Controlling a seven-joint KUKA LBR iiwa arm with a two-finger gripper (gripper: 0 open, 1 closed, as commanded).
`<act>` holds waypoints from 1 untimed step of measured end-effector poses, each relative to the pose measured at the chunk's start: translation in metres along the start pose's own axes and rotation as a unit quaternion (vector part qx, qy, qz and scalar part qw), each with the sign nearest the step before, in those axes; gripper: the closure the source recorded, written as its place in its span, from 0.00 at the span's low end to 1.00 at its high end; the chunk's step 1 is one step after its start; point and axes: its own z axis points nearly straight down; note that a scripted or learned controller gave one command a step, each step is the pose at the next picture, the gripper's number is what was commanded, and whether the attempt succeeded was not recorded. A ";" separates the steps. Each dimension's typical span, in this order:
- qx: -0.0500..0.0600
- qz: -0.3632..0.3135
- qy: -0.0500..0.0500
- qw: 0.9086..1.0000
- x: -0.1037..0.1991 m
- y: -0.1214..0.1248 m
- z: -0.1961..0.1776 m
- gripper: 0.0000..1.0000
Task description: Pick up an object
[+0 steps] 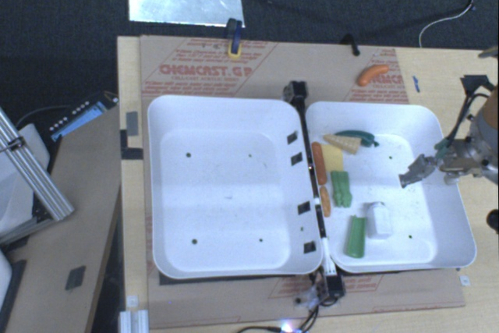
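Note:
My gripper (pixel 413 171) hangs over the right side of the right bin (pixel 448 246), reaching in from the right edge. Nothing shows in its grasp. The objects lie to its left in that bin: a yellow corn piece with a green leaf (pixel 349 141), an orange sausage shape (pixel 317 157), a yellow block (pixel 334 161), a green block (pixel 341 188), a small orange piece (pixel 325 201), a green stick (pixel 355 236) and a white object (pixel 380 219). The white object is closest, just below and left of the gripper.
The left bin (pixel 226 183) sits beside the right one, with a black hinge strip (pixel 306 175) between them. An orange object (pixel 373 74) lies outside on the cardboard behind the right bin. A yellow and blue clamp (pixel 234 39) stands at the board's back edge.

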 end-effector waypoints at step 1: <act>0.001 -0.002 0.002 1.000 0.041 0.013 0.129 0.00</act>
